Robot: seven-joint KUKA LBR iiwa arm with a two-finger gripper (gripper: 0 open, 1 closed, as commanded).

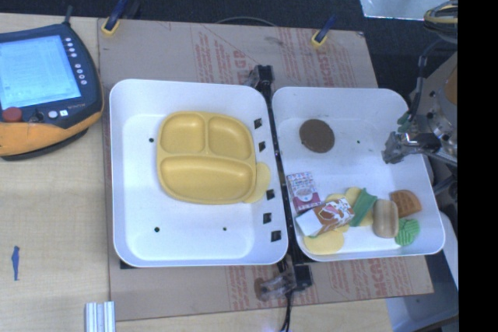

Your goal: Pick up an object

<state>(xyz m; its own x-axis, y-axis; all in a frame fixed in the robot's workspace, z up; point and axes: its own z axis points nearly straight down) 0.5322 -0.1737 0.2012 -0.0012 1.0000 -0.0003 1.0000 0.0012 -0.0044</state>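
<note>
The right white bin (pixel 350 101) holds a brown round cookie (pixel 317 135), a red-and-white packet (pixel 302 188), a second printed packet (pixel 331 213), a yellow flat piece (pixel 324 242), a green strip (pixel 363 209), a bread roll (pixel 384 217), a waffle-like brown piece (pixel 406 203) and a green ridged piece (pixel 408 231). My gripper (pixel 398 145) hovers at the bin's right edge, to the right of the cookie and above the waffle piece. Nothing shows between its fingers.
The left white bin (pixel 132 190) holds a yellow divided plate (pixel 207 157). A teach pendant (pixel 43 85) lies on the bench at far left. Black clips run along the divider between the bins (pixel 268 167). Cardboard lies under both bins.
</note>
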